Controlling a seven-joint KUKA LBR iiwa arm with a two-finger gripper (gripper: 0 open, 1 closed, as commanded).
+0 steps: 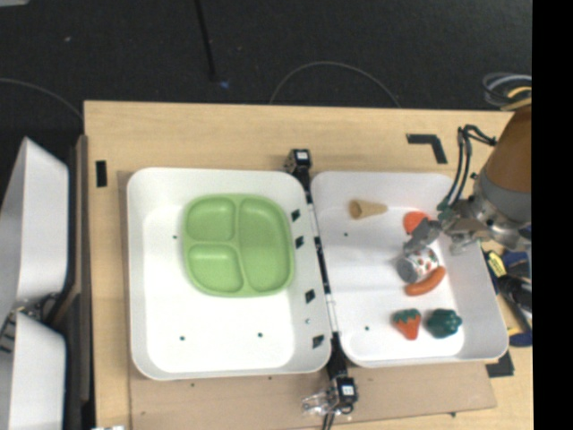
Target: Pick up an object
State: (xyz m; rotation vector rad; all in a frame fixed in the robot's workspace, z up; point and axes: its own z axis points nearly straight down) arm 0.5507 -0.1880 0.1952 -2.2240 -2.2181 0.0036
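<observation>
I log a smooth green divided plate [239,245] in the left bin [152,330]. Right bin [376,249]: tan cone [366,209] near the far edge, strawberry [408,322] near the front. Gripper [419,256] grip: cannot tell.

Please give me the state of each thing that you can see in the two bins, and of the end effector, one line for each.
Green divided plate: flat in left bin.
Ice cream cone toy: on its side, right bin.
Orange carrot-like toy: lying beside the end effector.
Strawberry toy: resting by the green toy.
Green toy: resting near the front edge.
End effector: low over the toys.
</observation>
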